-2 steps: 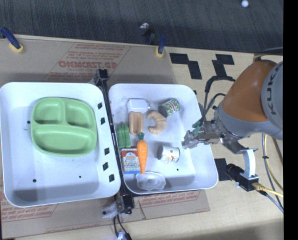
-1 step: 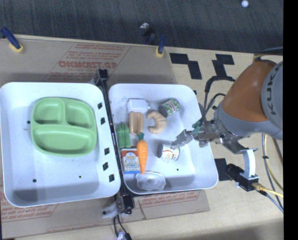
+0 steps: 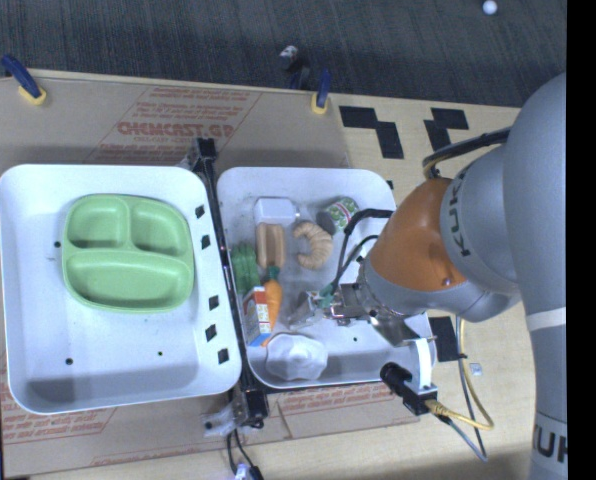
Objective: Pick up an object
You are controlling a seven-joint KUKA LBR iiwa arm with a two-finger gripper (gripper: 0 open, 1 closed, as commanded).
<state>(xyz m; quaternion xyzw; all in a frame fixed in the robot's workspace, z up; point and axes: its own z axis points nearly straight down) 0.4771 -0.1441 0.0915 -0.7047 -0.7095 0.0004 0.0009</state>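
Claw: the gripper (image 3: pixel 323 306) hung low inside the right bin (image 3: pixel 363 183), its fingers hidden in the clutter, so whether it was open, closed or gripping could not be told.
Nearest candidates: the orange carrot-like toy (image 3: pixel 271 299) lay just left of the claw; the white crumpled object (image 3: pixel 296 357) sat below it.
Farther candidates: the hot dog (image 3: pixel 269 244) and croissant (image 3: pixel 312 242) lay above it; the green can (image 3: pixel 340 211) was above and slightly right.
Left bin (image 3: pixel 18 268): well left of the claw, holding the green divided plate (image 3: pixel 128 251).
Risk: items crowded together, so the claw would likely nudge neighbours or close on nothing.
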